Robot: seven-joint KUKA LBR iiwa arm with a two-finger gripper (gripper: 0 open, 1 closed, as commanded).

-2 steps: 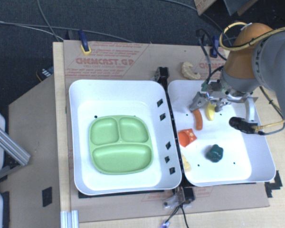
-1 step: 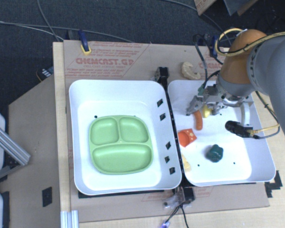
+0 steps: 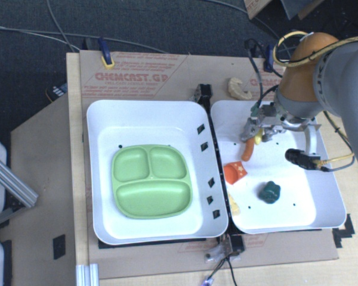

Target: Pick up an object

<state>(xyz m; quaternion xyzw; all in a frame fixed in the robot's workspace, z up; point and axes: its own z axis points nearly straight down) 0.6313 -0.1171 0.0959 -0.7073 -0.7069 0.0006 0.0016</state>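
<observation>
gripper (image 3: 254, 137) low in right bin (image 3: 322, 213), directly over orange carrot-like piece (image 3: 247, 152), prob. lined up for grab. claw state: cannot tell. red piece (image 3: 235, 172), green lump (image 3: 269, 192) apart, untouched.

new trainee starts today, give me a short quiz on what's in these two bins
1. True or false: the green divided plate lies in the right bin.
2. Which thing sits nearest the gripper?
A. the dark green object
B. the orange carrot-shaped piece
C. the red-orange piece
3. Fill in: the plate has ___ compartments.

Key
1. False. It lies in the left bin.
2. B. The carrot-shaped piece lies just below the gripper, but the view does not settle whether it is gripped.
3. Three: two small ones above one wide one.
</observation>
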